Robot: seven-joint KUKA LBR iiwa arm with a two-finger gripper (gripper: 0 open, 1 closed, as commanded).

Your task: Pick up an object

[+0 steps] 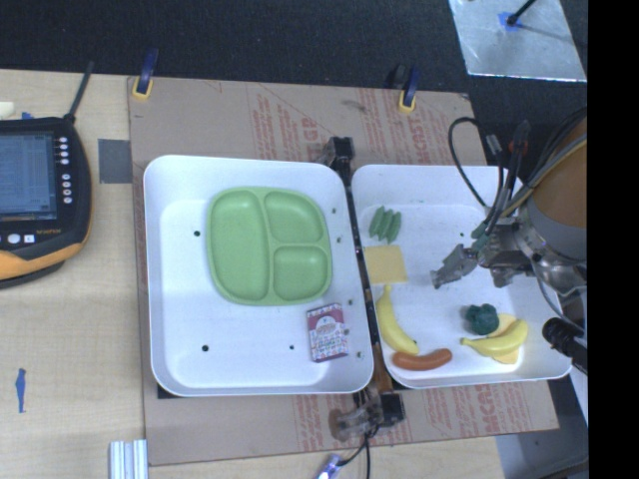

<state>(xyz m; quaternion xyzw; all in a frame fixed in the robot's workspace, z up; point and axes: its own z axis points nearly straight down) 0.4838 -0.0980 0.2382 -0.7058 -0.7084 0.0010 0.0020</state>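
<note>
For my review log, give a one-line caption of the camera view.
Gripper hovers in the right bin among toy foods; the left bin holds a green divided plate.

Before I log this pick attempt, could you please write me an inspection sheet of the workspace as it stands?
Surface: cardboard sheet on a wooden bench, bearing the left bin and right bin.
Job's things: left bin holds a green divided plate and a small red packet; right bin holds a green pod, yellow block, two bananas, a sausage and a dark green piece.
Clutter: nothing seen.
Grippers: gripper above the right bin's floor, holding nothing.
Cables: black cables along the arm.
Surroundings: teach pendant at left; blue clamps on the cardboard's far edge.
</note>
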